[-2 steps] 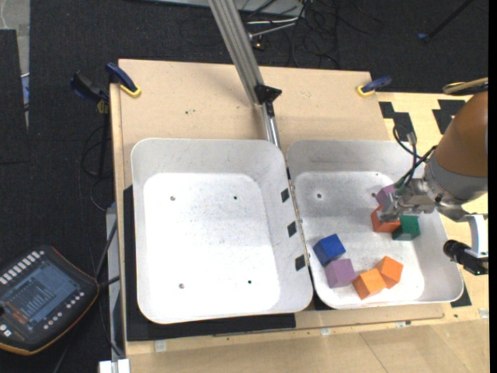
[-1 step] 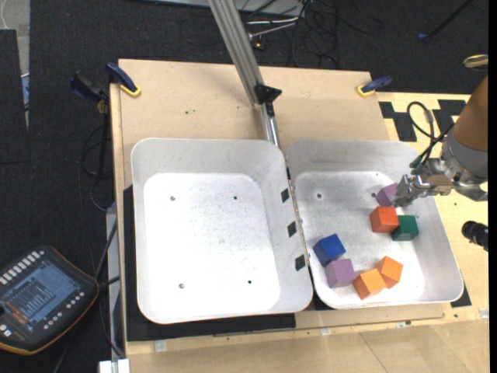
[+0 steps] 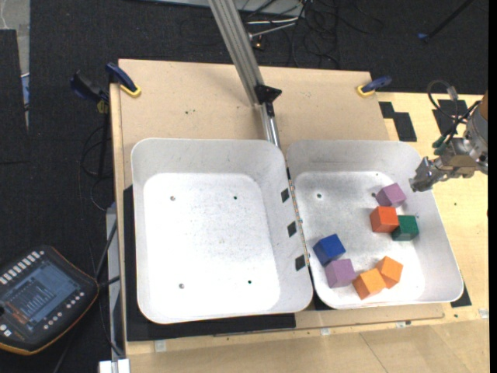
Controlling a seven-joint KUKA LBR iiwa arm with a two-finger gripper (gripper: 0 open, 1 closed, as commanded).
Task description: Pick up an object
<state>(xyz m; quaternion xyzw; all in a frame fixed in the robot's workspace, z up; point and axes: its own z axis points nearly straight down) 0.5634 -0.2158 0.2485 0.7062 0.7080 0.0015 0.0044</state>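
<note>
Since the arm comes in from the right: gripper point(image 3: 425, 179) hangs over the right bin's point(image 3: 342, 185) far-right rim.
Nearest target: purple block point(image 3: 390, 195), just left and slightly toward the camera.
Grip: can't tell, nothing visibly held.

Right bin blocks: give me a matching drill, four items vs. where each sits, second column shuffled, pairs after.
Column 1
1. blue block
2. green block
3. pincer
4. left bin

Column 2
A. at the right bin's upper right rim, above the blocks
B. nearest the divide between the bins, just above a purple block
C. beside the right bin, with no blocks in it
D. touching the right side of an orange block

Pairs: 1-B, 2-D, 3-A, 4-C
</note>
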